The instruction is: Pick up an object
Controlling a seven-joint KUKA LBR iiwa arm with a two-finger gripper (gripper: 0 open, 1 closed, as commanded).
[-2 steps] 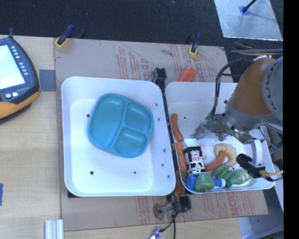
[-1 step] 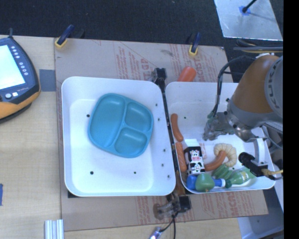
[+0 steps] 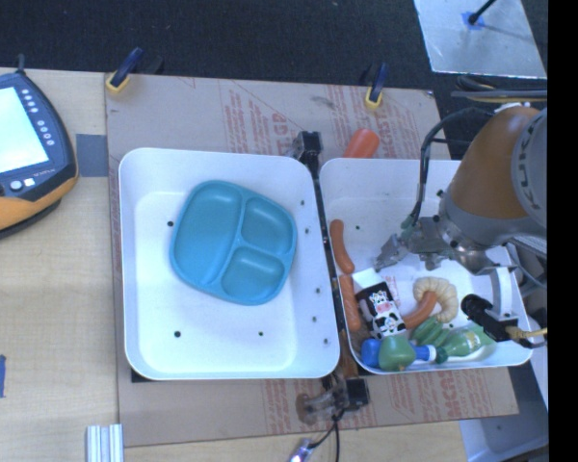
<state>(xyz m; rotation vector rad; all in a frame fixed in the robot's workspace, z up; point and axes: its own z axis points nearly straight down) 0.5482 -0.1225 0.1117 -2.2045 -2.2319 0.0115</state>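
The right bin holds a heap of toy items along its near side. An orange sausage lies by the bin's left wall. Close to it are a black-and-white carton, a beige ring pastry, a second orange sausage, a green pepper and a green bottle. My gripper hangs low over the middle of this bin, just above and left of the pastry and up from the carton. Nothing is visibly held.
A blue divided plate lies in the left bin. An orange carrot-like piece rests outside the right bin's far edge. A tablet sits at the far left. Clamps pin the board's far edge.
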